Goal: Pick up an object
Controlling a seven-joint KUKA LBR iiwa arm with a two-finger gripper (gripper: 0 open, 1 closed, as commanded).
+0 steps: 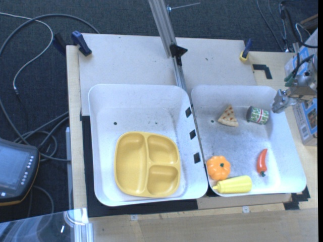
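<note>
A divided plate (148, 164) lies in the left bin (101, 102). In the right bin (290, 140), a pizza slice (228, 117) sits left of what may be a small can (258, 115); nearer the front lie a pumpkin (218, 167), a corn cob (234, 184) just beside it, and a chili pepper (262, 162) to their right.

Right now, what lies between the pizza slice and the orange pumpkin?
Bare bin floor: in the camera view, nothing sits between the pizza slice and the orange pumpkin in the right bin.

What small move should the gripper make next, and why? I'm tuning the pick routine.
Probably ease left and down toward the green can: the gripper sits at the right bin edge, just beside it, nearer than the other toys.
</note>
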